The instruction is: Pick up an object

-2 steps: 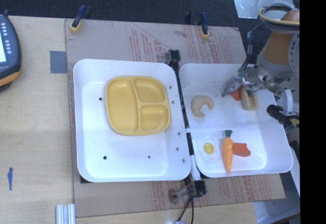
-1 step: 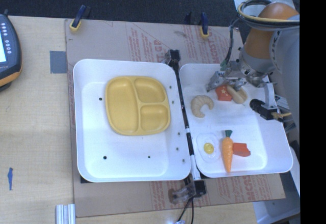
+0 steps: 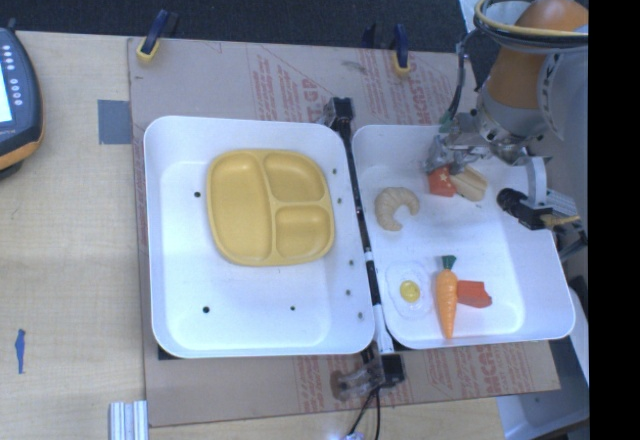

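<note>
Claw (image 3: 452, 160) sat low over red piece (image 3: 442, 182) and tan piece (image 3: 470, 184), up-right of croissant (image 3: 396, 206) in right bin (image 3: 540, 273) (finger spread, grip: cannot tell). Carrot (image 3: 446, 300) below croissant.

Pincer (image 3: 450, 160) fingertips are masked by the wrist; their position is indeterminate. The red item (image 3: 441, 182) beneath is partly covered. The handheld controller (image 3: 14, 98) is cropped at the left edge.
</note>
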Action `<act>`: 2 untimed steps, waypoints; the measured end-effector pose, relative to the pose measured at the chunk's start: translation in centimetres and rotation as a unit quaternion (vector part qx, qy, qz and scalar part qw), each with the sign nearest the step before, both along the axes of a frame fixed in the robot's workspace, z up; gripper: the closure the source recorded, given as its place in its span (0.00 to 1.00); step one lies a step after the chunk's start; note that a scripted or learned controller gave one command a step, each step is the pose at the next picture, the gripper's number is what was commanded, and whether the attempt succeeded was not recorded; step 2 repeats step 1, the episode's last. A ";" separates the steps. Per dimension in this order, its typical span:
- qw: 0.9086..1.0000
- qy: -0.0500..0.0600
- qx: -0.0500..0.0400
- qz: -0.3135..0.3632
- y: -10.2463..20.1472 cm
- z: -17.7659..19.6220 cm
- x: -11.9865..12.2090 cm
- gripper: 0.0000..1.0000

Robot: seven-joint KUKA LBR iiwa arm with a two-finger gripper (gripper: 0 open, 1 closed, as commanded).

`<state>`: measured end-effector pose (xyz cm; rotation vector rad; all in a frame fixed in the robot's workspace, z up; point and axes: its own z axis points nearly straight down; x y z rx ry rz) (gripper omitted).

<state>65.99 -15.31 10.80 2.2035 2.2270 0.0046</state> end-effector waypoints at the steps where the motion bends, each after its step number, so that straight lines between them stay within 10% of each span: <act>1: 1.000 0.004 0.003 -0.001 7.3 8.9 -3.2 1.00; 2: 1.000 0.004 0.003 -0.001 7.3 8.9 -3.2 1.00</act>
